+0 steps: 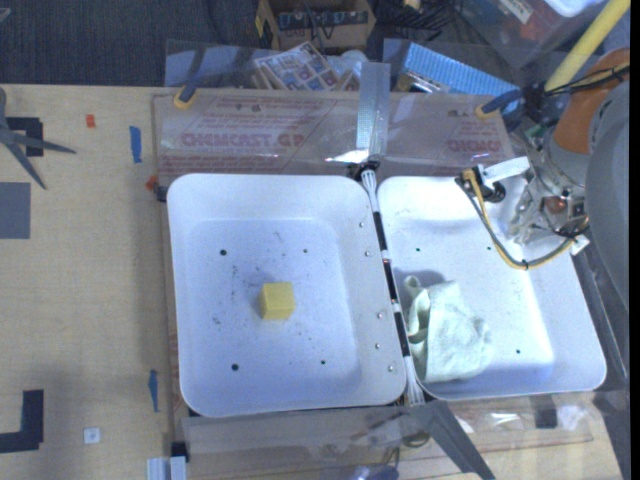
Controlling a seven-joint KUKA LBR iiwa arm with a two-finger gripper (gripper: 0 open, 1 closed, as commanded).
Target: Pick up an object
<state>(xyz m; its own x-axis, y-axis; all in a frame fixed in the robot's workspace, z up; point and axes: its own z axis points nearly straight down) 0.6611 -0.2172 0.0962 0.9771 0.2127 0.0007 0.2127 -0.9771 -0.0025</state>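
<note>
Cloth (447, 330), white and crumpled, sat low in the right bin (560, 353), just below and left of the claw (527, 211), whose grip I could not tell.

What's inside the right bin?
A crumpled white cloth lies against the right bin's left wall. The gripper hangs over its far end. Anything under the cloth is hidden.
</note>
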